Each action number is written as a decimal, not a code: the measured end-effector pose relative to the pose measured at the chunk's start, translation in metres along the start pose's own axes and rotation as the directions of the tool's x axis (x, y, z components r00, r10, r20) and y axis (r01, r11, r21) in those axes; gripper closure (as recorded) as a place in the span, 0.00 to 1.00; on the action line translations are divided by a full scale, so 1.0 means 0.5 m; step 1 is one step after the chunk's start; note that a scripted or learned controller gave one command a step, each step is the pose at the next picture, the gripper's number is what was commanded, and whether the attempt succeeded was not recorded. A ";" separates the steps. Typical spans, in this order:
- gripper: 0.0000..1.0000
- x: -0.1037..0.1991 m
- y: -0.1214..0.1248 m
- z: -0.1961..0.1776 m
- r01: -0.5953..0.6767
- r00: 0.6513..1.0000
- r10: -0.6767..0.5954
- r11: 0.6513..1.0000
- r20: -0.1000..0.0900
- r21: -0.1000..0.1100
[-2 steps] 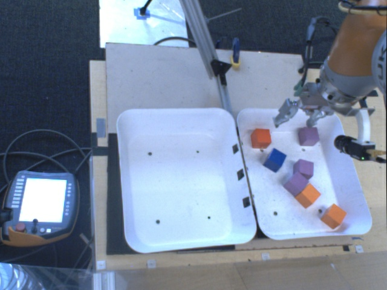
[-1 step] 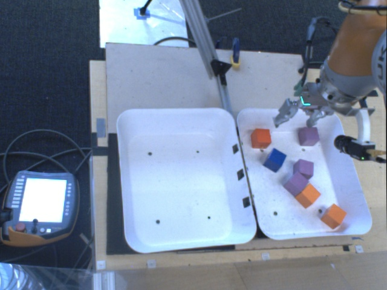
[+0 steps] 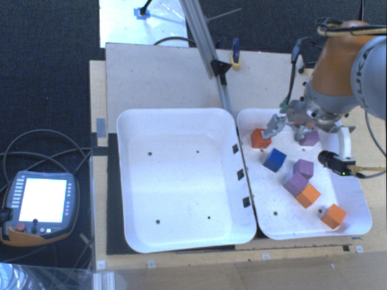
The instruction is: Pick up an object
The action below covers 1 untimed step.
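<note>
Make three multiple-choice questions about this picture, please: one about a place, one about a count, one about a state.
1. Where do the blocks lie?
A. in the right bin
B. in the left bin
C. on the bench outside the bins

2. How many orange blocks are there?
A. one
B. three
C. five

3. How do the fingers stand?
A. open above the blocks
B. shut on the blue block
C. shut on a purple block

Answers:
1 A: all blocks sit in the right bin.
2 B: one orange block near the top left, one in the middle, one near the lower right.
3 A: the gripper has its fingers spread, and the blue block lies apart below.
</note>
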<state>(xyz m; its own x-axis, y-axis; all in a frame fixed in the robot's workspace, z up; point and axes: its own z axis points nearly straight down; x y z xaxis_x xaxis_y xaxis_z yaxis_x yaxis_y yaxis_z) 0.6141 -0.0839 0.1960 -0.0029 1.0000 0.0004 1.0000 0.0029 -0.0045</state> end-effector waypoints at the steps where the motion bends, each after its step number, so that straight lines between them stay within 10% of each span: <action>1: 0.00 -0.002 -0.021 0.106 -0.001 1.000 0.001 1.000 0.000 0.000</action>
<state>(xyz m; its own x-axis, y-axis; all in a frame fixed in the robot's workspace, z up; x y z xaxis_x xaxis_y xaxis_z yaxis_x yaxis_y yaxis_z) 0.6034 -0.0847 0.1432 -0.0018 1.0000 0.0006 1.0000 0.0018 -0.0046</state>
